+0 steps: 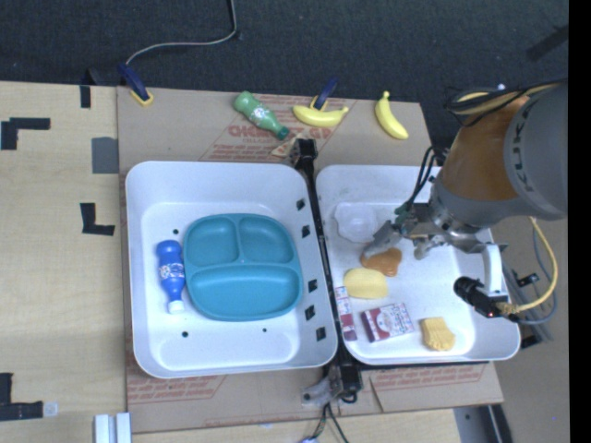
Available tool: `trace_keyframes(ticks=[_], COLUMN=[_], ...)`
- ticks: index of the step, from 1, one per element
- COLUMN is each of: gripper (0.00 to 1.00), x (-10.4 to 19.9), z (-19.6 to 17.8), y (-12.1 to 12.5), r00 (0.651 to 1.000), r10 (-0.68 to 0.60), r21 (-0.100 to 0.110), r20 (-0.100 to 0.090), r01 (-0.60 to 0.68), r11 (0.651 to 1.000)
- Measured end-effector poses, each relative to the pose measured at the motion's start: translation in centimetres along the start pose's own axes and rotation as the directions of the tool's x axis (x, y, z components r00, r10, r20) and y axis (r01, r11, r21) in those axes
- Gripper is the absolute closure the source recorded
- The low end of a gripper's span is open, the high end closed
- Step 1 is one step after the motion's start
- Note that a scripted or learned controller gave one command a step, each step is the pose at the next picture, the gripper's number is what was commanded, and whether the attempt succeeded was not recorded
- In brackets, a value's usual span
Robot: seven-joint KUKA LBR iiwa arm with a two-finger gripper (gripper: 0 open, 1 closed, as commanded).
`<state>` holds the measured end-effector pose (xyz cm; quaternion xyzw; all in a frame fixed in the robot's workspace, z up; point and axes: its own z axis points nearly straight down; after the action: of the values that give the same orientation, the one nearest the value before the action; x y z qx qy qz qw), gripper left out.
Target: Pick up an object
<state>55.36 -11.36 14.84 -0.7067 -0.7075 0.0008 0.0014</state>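
Observation:
My gripper hangs low in the right bin, its fingers spread open just above a brown bread-like piece. Nothing sits between the fingers. A yellow lemon-like object lies just left and below that piece. A clear plastic cup lies at the bin's upper left. A red and white carton rests near the front wall, with a small yellow waffle-like piece to its right.
The left bin holds a blue divided plate and a blue bottle beside it. Behind the bins, on the cardboard, lie a green bottle and two bananas. A black divider separates the bins.

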Motion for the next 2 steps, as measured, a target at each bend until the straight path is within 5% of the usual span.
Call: trace_keyframes(ticks=[1,2], gripper=[0.0,0.0], x=[0.9,1.2], z=[5.9,6.2], y=[-0.6,3.6], r00=[1.0,1.0], r10=[0.001,0.001], r21=[-0.002,-0.006], r20=[0.0,0.001], r01=[-0.001,-0.001], r11=[1.0,1.0])
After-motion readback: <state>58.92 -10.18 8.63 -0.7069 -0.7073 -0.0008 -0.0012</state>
